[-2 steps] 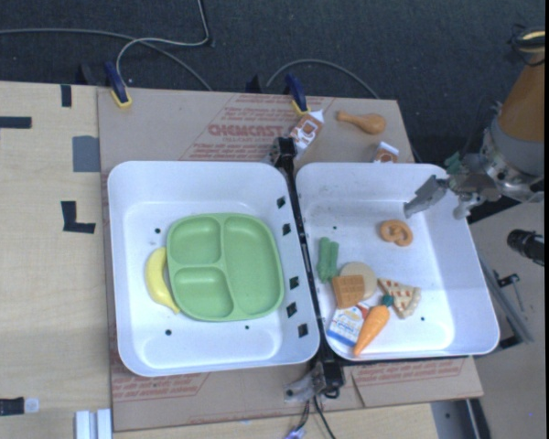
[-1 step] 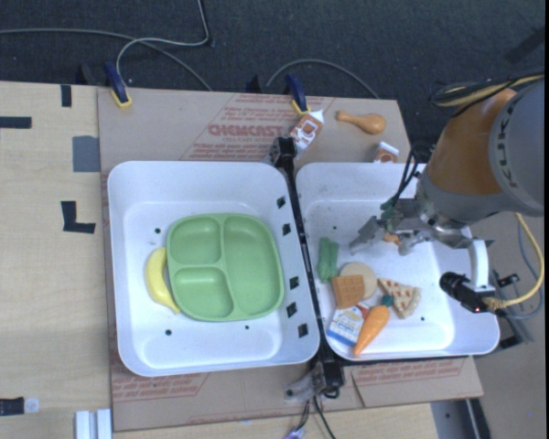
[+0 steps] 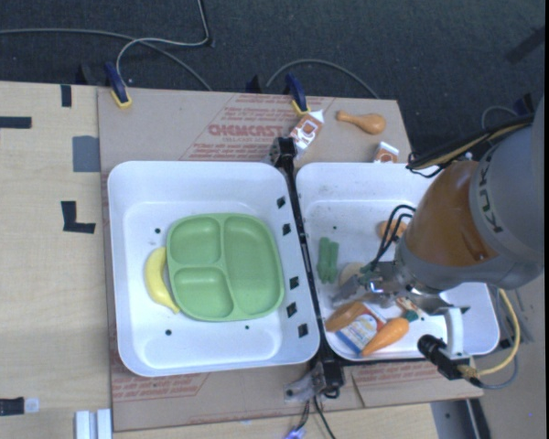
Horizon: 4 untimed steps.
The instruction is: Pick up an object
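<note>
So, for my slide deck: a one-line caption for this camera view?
Robot arm reaching into the right bin of toys, beside a green tray and banana.

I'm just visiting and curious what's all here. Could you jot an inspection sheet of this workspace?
Surface: cardboard sheet bearing two white bins, left bin and right bin.
Job's things: green divided plate and banana in left bin; green block, carrot and packet in right bin.
Clutter: small toys on cardboard beyond the bins.
Claw: claw low over right bin.
Cables: cable across dark floor.
Surroundings: blue clamps.
</note>
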Available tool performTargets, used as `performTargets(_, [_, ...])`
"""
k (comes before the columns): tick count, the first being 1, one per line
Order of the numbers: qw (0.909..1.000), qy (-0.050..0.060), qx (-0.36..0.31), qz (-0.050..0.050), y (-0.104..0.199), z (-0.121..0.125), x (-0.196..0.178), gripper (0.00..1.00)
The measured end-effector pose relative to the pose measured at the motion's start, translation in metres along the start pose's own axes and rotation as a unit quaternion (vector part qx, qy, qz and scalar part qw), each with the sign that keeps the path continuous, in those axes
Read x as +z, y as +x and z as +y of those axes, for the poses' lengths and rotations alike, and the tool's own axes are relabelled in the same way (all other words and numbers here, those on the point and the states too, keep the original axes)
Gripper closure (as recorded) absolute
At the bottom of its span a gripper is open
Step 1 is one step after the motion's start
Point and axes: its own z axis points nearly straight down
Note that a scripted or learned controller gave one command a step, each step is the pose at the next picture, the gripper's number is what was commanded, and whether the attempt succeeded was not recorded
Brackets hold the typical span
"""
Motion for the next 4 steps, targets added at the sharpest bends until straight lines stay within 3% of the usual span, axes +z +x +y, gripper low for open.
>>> performTargets(1, [1.0000,-0.002,0.000,-0.001,-0.031,0.059,-0.048,0.00])
performTargets(2, [1.0000,-0.003,0.000,-0.001,-0.006,0.034,0.004,0.00])
performTargets(3, [1.0000,-0.003,0.000,-0.002,-0.007,0.034,-0.005,1.00])
performTargets(4, [1.0000,-0.002,-0.001,-0.001,0.067,0.089,-0.094,1.00])
